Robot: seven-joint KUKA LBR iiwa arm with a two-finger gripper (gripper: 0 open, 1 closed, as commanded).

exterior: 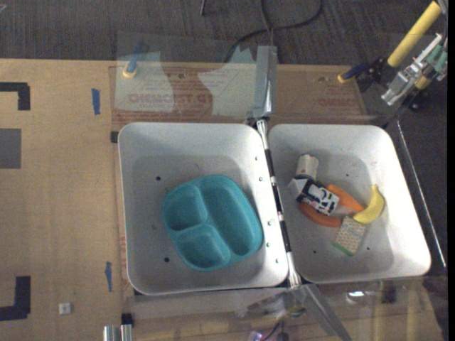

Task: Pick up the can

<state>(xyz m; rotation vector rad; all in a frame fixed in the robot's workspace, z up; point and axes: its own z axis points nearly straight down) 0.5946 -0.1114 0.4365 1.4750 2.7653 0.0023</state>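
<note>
**Can lies in the near bin, gripper off beyond its far corner**

The can (307,165) is a small pale cylinder, cream-white, with a darker end, and it lies tilted rather than standing squarely. It is well apart from the grey metal gripper (414,71), down and to the left of it in the camera view. The gripper hangs outside both bins, past the far right corner, and whether it is released or clenched cannot be told.

The shallow white right bin (398,261), the one nearer the gripper, holds the can at its far left. Just below the can is a black-and-white patterned carton (318,196), which lies on a curved orange piece (334,208). A yellow banana (372,206) lies beside these, and a small speckled green-and-beige block (348,236) below it.

The shallow white left bin (142,155), farther from the gripper, holds a teal plastic divided plate (211,221) with three compartments.
</note>
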